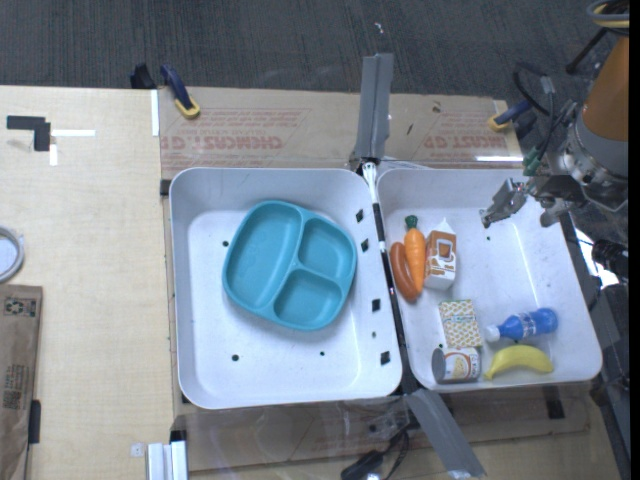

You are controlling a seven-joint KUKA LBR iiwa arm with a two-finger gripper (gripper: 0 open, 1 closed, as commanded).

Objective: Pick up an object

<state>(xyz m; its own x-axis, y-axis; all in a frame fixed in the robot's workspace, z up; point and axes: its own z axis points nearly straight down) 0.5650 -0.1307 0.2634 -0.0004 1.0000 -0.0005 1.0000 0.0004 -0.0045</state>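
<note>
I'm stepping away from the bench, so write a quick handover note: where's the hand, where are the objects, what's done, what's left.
Hand: over the upper right corner of the right bin, holding nothing; finger state unclear.
Right bin: carrot, hot dog and juice carton by the left wall; patterned box, can, blue bottle and banana along the front.
Left bin: blue divided plate.
Done: nothing picked yet.
Left: lower onto one object, grasp, lift.
</note>
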